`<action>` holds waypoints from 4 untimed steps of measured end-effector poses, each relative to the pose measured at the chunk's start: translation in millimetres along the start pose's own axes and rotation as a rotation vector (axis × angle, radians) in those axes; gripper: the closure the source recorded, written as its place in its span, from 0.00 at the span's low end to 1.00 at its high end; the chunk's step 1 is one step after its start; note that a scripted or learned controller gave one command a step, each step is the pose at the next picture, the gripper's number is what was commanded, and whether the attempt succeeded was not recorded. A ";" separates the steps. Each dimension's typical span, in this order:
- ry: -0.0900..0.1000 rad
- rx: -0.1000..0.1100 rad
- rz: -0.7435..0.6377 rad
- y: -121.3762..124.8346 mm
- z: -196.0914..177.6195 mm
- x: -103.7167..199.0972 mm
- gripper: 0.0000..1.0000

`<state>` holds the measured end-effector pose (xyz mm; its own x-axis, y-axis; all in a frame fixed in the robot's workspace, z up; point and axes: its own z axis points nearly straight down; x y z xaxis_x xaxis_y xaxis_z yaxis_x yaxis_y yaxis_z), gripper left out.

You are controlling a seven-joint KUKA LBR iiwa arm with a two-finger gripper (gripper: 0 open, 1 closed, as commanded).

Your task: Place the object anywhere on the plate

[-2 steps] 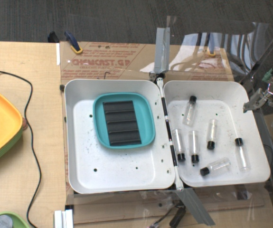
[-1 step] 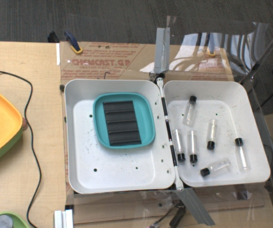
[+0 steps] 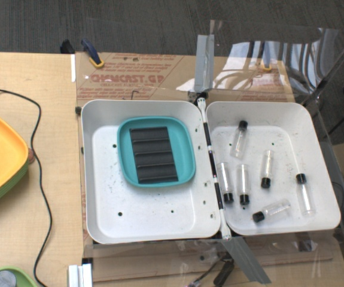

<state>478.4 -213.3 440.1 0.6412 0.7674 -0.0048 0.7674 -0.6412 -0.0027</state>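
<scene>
Currently six vials (image 3: pixel 239 138) lie loose in the right bin (image 3: pixel 315 130), mostly lengthwise front to back; one (image 3: pixel 271 210) lies crosswise. Plate (image 3: pixel 186 154), teal, sits in the left bin (image 3: pixel 100 208), just beside across the divider. Hand state: cannot tell.

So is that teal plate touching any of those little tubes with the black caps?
Apart. The camera view shows the teal plate lying in the left bin, while the capped tubes all lie in the right bin, across the divide between them.
</scene>
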 end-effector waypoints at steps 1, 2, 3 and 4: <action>0.001 0.001 0.160 1.8 0.0 -2.4 0.00; 0.002 0.000 0.374 2.7 -0.6 -3.9 0.00; 0.002 0.000 0.544 6.1 -0.7 -6.5 0.00; 0.003 -0.001 0.670 5.5 -1.4 -7.2 0.00</action>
<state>478.0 -222.4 441.6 0.9792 0.2030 -0.0022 0.2030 -0.9792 0.0003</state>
